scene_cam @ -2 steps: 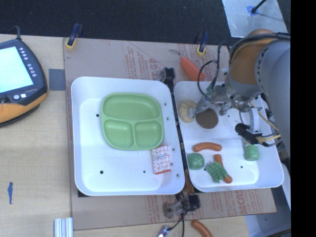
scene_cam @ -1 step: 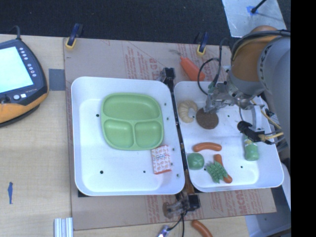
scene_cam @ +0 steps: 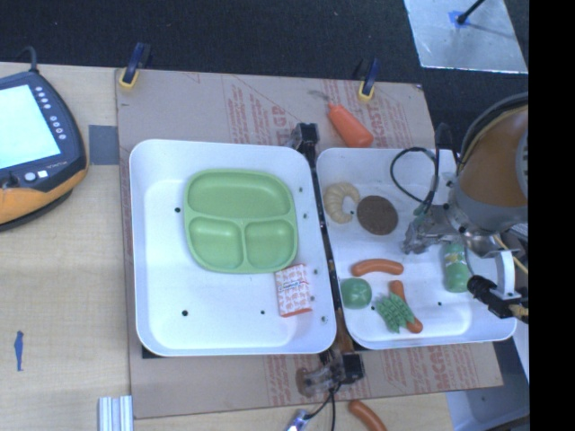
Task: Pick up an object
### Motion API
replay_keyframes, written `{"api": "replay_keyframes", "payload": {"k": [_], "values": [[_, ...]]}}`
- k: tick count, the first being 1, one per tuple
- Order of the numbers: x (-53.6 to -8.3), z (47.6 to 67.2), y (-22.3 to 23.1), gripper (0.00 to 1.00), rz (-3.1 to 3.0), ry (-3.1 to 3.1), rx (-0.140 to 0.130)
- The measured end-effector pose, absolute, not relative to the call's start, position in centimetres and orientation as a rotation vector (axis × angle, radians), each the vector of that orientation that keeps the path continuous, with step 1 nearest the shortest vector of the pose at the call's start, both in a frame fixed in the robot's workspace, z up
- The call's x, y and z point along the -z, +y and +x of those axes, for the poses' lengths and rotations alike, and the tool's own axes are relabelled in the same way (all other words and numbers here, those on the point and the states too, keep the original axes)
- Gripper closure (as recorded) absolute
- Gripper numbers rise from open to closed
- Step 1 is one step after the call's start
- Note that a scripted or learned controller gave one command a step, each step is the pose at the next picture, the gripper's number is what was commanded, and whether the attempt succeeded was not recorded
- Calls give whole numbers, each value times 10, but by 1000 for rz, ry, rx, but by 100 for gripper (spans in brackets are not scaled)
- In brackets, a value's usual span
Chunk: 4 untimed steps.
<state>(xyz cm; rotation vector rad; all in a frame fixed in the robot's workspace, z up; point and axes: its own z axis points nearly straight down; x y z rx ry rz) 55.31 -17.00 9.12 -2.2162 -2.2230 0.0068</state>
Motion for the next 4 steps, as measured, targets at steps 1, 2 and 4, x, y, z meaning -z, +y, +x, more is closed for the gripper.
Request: {"api": "replay_keyframes", "payload": {"k": [1,2,4], "values": [[-179,579,-212,100,-2219,-2225,-2],[-178,579,-212,0,-2217,-2224,-3],[-95,526,-117,0,-2213,-2224,-6]]}}
